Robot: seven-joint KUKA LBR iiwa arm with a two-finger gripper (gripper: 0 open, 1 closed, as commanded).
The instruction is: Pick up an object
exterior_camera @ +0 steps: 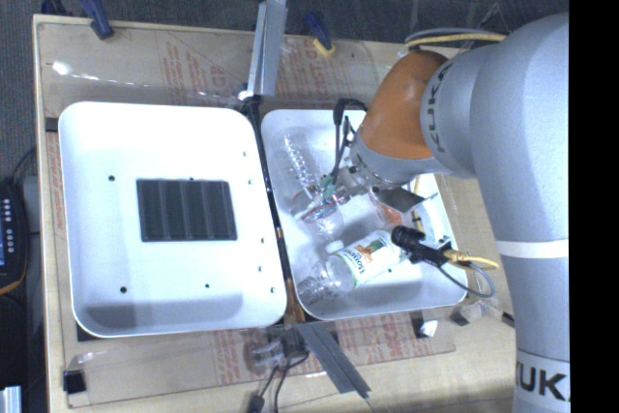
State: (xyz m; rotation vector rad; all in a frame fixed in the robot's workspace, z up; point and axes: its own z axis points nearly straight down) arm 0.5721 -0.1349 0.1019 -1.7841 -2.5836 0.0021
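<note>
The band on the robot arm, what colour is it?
Orange. The band sits above the wrist in the camera view, over the right bin.

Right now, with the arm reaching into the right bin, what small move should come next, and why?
Probably a short, straight descent. The hand is over the clear plastic items in the right bin, and nothing can be seen held in it. The labelled bottle lies nearer the front wall, apart from it, so lowering onto the clear items seems the shortest way.

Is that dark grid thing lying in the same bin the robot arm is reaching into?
No, the dark grid is in the left bin; the arm is over the right bin.
</note>
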